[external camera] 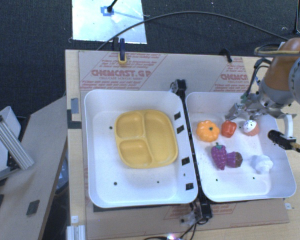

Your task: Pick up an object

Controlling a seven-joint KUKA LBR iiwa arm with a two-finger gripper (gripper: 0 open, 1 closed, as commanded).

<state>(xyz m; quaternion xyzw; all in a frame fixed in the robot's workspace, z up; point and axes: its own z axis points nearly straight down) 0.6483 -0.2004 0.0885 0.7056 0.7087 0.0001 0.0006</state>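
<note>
Progress looks early: nothing is lifted yet, and every toy lies on the floor of the right-hand shallow white bin. Closest to the two-finger metal gripper are a small red plastic pepper and a round white-and-pink toy, both just below its tip, with a little orange plastic pumpkin further left. Whether the claw is wide or narrow I cannot tell.

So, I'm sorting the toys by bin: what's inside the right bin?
The right bin holds an orange pumpkin, a red pepper, purple grapes, a white lump and a small white-and-orange toy. The arm hides the bin's far right corner.
</note>
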